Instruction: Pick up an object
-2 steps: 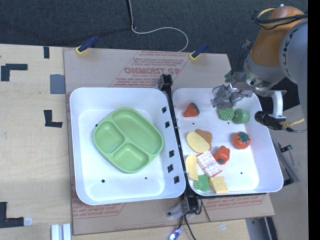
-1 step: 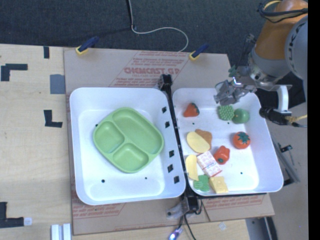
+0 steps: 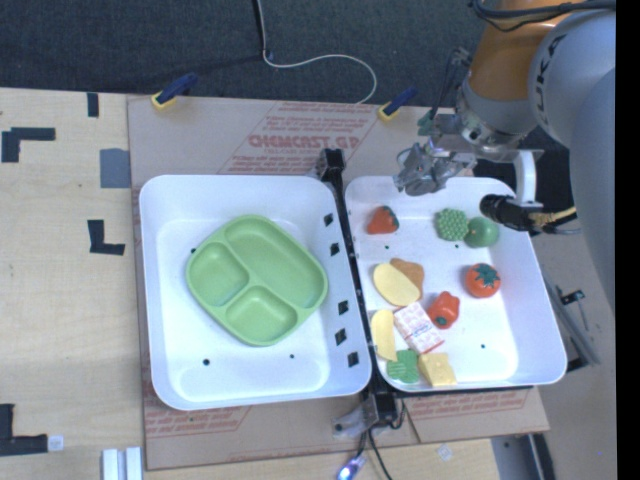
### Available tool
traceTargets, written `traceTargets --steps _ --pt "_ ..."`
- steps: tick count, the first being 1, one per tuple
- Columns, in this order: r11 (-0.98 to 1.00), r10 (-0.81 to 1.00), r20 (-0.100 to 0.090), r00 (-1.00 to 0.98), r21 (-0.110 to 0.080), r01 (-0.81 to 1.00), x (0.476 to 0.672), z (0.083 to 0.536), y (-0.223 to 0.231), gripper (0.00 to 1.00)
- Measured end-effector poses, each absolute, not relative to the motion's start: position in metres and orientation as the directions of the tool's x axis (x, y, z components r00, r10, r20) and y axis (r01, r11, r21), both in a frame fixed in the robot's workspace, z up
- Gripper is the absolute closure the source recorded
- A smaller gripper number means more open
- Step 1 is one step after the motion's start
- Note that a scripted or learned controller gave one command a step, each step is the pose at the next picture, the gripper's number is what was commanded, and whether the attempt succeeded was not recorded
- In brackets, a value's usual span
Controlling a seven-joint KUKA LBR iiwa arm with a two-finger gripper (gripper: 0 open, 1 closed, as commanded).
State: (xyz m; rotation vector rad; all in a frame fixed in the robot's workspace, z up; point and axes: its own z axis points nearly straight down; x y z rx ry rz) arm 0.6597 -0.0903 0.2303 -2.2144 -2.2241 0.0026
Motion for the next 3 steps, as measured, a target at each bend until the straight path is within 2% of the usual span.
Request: traceTargets --steps 1,2,3 --pt "0.002 1.0 0.0 -0.002 -0.004 1.0 0.663 0.23 -0.078 1.0" --pt "0.001 1.0 -0.001 -0.001 -0.007 1.0 0.664 0.211 -0.075 1.0" --pt "0.0 1.0 -0.001 0.0 -0.005 1.0 0.656 0.215 -0.073 1.0"
